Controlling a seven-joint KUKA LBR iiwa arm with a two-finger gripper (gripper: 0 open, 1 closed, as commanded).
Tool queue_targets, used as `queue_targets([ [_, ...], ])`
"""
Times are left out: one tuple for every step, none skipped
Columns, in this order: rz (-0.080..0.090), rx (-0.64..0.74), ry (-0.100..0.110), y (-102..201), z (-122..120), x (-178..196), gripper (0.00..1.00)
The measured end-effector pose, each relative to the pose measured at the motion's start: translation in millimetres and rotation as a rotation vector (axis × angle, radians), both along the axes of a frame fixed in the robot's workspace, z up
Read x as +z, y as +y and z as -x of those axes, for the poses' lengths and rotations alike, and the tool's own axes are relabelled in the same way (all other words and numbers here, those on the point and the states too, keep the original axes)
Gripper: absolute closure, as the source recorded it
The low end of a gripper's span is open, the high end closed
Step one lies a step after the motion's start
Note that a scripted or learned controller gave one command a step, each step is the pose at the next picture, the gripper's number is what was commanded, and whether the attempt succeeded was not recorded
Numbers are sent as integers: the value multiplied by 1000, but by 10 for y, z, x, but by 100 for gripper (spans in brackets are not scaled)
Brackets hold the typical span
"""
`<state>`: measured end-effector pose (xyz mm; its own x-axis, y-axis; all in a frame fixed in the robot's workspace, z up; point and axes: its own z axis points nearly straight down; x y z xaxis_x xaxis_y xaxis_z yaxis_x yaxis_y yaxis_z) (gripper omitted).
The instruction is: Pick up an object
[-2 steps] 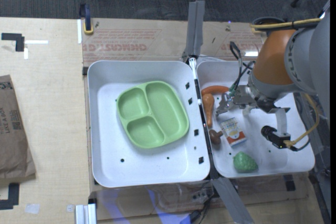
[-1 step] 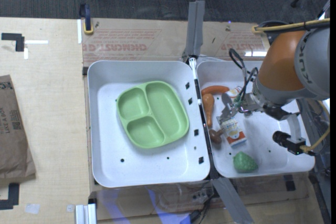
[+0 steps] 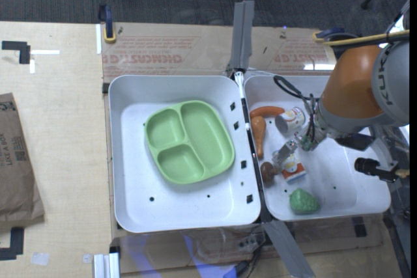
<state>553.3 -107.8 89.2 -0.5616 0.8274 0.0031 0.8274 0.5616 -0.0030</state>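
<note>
I am looking down on two white bins side by side. The left bin [image 3: 124,159] has a green plate [image 3: 189,140] in it, with three little sections. The right bin [image 3: 345,192] has all the small things in it, and my arm comes in over it from the right.

My gripper [image 3: 287,154] is low in the right bin, near its left side. I cannot tell how it is set from up here, because it is small and shiny and mixed up with the things under it. I do not see anything clearly held in it.

Right under and beside the gripper is a small box [image 3: 294,170] with red and white on it. It looks like it is touching the tip, or very close. A small brown thing [image 3: 268,170] sits just to the left of the box. An orange carrot [image 3: 259,135] lies above that, near the bin's left wall. Its long side runs up and down in my view, and another orange piece [image 3: 267,112] lies across its top. A little white can [image 3: 291,119] is just above the gripper. A green lumpy thing [image 3: 303,201] sits lower down, apart from the rest.

I think the box is the nearest thing to grab. It sits almost straight below the gripper, so the move would be mostly down. The brown thing is so close it may get in the way.
</note>
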Motion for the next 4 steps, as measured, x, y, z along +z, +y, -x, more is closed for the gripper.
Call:
queue_targets([
  [1, -234, 1, 65, 413, -1, 0],
  [5, -528, 0, -401, 0, 1310, 0],
  [3, -458, 1, -108, -427, 326, 0],
  [1, -314, 0, -81, 510, 0, 0],
])
